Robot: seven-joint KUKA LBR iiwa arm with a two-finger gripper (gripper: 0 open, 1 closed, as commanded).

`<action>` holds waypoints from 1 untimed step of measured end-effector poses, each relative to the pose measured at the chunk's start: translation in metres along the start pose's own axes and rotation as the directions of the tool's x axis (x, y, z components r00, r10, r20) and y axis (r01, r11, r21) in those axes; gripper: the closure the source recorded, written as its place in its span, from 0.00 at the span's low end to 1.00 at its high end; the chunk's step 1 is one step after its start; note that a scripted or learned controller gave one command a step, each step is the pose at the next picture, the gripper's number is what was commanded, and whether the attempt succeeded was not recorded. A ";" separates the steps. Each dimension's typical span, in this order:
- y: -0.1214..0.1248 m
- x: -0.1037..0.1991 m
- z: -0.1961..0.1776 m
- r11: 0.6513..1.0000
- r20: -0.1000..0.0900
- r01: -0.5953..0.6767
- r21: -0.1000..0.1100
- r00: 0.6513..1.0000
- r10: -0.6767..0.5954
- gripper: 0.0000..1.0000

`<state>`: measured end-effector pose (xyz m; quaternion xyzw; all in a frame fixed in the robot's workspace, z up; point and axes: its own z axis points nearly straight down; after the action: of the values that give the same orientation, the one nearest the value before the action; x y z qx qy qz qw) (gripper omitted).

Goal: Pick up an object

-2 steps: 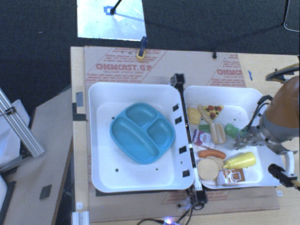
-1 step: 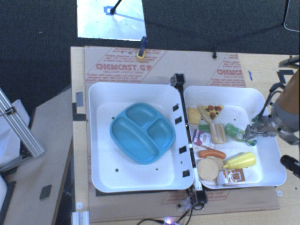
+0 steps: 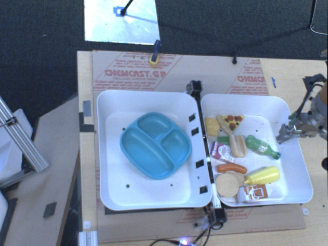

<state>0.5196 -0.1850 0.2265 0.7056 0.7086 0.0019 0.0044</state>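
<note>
The pincer (image 3: 285, 133) sits over the outer rim of the right bin (image 3: 302, 181), and honestly I can't tell how it's set or whether it has anything, though nothing obvious shows in it. Closest candidate is the green bottle (image 3: 262, 146), just inward of it, with the hot dog bun (image 3: 238, 145) and yellow mustard bottle (image 3: 263, 176) a bit further in. My worry is the toys are packed so tight that a descent clips the rim or nudges a neighbour, and the round bottle rolls away.

right bin (image 3: 294, 137): toys crowd left half (touching) | right strip bare
</note>
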 end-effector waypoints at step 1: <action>0.001 0.000 0.002 1.000 -0.002 0.000 0.005 1.000 0.000 1.00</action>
<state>0.5207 -0.1851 0.2247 0.7057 0.7085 0.0009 0.0017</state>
